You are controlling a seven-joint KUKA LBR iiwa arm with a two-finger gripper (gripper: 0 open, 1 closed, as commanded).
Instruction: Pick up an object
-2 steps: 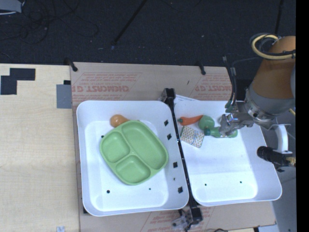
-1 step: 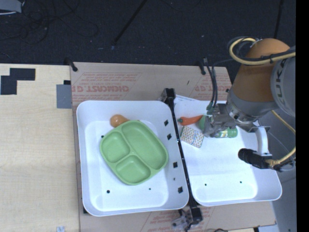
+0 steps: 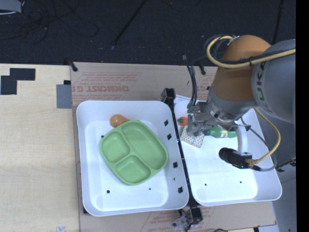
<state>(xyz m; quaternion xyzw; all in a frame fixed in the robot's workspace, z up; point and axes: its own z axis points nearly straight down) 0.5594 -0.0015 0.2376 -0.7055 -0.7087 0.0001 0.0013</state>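
Progress looks to be at the reaching stage, with nothing lifted so far as the view shows. The arm (image 3: 241, 76) leans in from the right and its gripper (image 3: 195, 124) sits low over the far left part of the right bin (image 3: 241, 197), close to the wall shared with the left bin (image 3: 96, 197). I cannot tell whether the gripper is apart or together; the wrist hides it, and nothing can be seen clamped in it.

Three candidates lie close under the tool. A patterned packet (image 3: 192, 140) lies flat just on its near side, a green bottle (image 3: 219, 133) lies on its side just to the right, and a small red piece (image 3: 182, 121) sits just to the left by the bin wall. The packet or the bottle seems the likelier target (a guess from how near they lie).

In the left bin, well apart from the tool, a green plate (image 3: 134, 152) with three compartments lies flat, with an orange ball (image 3: 117, 120) touching its far left edge.

Left to do, by my reading: close on one thing, get a sure hold, and raise it off the bin floor.
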